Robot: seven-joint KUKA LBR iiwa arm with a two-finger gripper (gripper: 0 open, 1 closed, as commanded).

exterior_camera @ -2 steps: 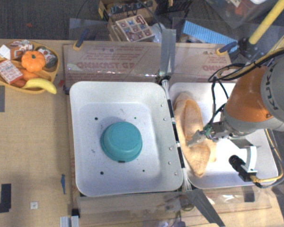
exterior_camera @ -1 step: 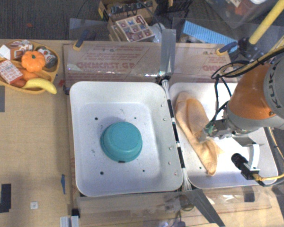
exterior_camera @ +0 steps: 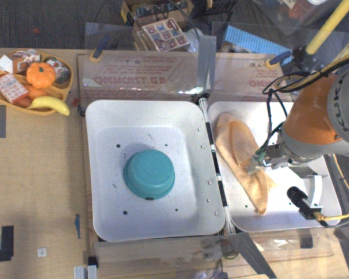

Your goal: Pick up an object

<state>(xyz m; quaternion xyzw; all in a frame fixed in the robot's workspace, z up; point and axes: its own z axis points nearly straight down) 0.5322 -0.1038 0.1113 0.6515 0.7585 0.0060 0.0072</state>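
Note:
A tan cloth (exterior_camera: 239, 156) lies crumpled in the right bin (exterior_camera: 244, 217), stretched from its upper left toward its lower middle. My gripper (exterior_camera: 259, 160) hangs low at the cloth's right edge, right down against the fabric. The grey arm with its orange band (exterior_camera: 314, 115) reaches in from the right above it. A teal bowl (exterior_camera: 150, 174) sits upside down in the middle of the left bin (exterior_camera: 104, 121).
A yellow dish (exterior_camera: 29, 92) holding toy food, with a banana and a small pumpkin, stands at the bench's far left. Cables and a black fitting (exterior_camera: 301, 201) hang beside the wrist over the right bin. Boxes and clutter lie beyond the bins' back edge.

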